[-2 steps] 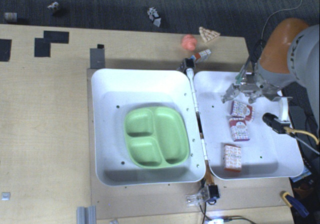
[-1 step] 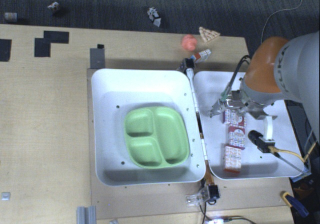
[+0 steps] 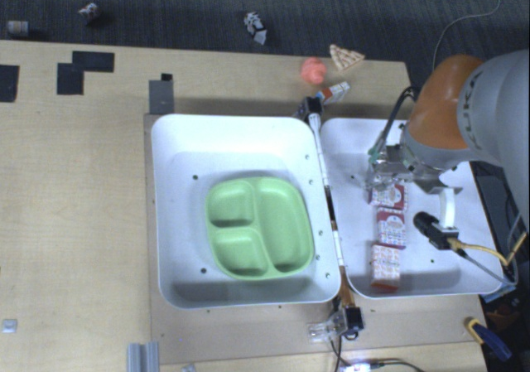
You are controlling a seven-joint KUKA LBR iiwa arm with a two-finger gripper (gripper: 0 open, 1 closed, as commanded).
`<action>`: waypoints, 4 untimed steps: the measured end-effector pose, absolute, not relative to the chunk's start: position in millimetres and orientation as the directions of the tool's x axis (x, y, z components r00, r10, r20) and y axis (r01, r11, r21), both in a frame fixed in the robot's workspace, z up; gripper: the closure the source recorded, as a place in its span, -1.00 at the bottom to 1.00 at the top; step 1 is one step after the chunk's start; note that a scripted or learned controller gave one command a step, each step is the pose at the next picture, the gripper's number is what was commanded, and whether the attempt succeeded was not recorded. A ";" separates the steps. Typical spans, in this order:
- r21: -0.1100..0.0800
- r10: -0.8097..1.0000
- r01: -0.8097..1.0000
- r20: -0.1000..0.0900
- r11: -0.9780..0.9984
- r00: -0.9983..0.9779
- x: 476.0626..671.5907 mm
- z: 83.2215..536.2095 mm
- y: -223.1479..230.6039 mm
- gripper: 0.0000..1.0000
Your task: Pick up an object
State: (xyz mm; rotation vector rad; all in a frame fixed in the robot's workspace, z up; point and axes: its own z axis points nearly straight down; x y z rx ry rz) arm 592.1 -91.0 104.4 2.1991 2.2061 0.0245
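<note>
Green three-compartment plate, smooth plastic with rounded corners, in left bin, well left of gripper. Gripper low in right bin, over top end of long red-white printed packet (touching, apparently); packet runs toward camera below it.

Two bins sat side by side on the bench — the left bin had a divided tray lying in its middle. In the right bin, a strip of packets ran front to back, with the gripper over its far end.
</note>
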 end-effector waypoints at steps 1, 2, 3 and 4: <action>0.028 1.000 1.000 -0.008 0.003 -0.003 591.4 103.6 -90.9 -1.00; 0.022 1.000 1.000 -0.007 0.003 -0.003 521.7 90.3 -91.6 -1.00; 0.035 1.000 0.999 -0.013 0.002 -0.002 525.3 103.4 -93.4 1.00; 0.010 1.000 1.000 -0.004 0.002 -0.002 553.0 87.6 -161.4 1.00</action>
